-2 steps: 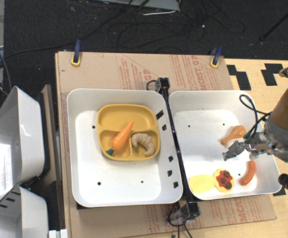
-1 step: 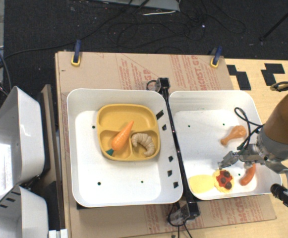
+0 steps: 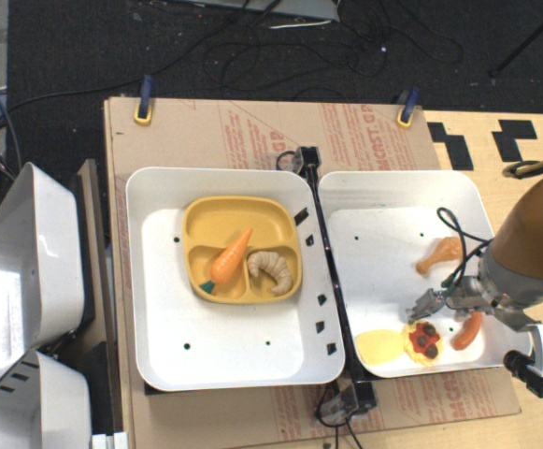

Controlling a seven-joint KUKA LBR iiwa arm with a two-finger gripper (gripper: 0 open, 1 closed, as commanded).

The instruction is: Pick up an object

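Seen from above at a slant, two shallow white bins sit side by side on a cardboard-covered bench point(image 3: 252, 129). The left bin point(image 3: 159, 279) holds a yellow divided plate point(image 3: 201, 218) toward its upper middle. A toy carrot point(image 3: 231, 256) lies slanted across the plate's divider, and a pale curled shrimp-like piece point(image 3: 273, 267) rests in the lower right compartment. Bare white floor lies below the plate and along its left side, up to the rim.

The right bin point(image 3: 374, 251) has its upper left half bare. The loose things gather toward its lower right: an orange piece point(image 3: 439, 253) near a loop of black cable, a red sausage-shaped toy point(image 3: 467, 330) close to the lower rim, a flat pale yellow piece point(image 3: 378, 346) against the lower edge, and a dark red berry cluster point(image 3: 425, 338) lying partly on that yellow piece.

The arm enters from the right, and its gripper point(image 3: 427, 304) sits low over the right bin, just above the berry cluster and beside the sausage. The metal tips are small and dark; I cannot tell how far apart they stand, nor whether they touch anything.

Mirrored red print on the cardboard cannot be read with certainty.
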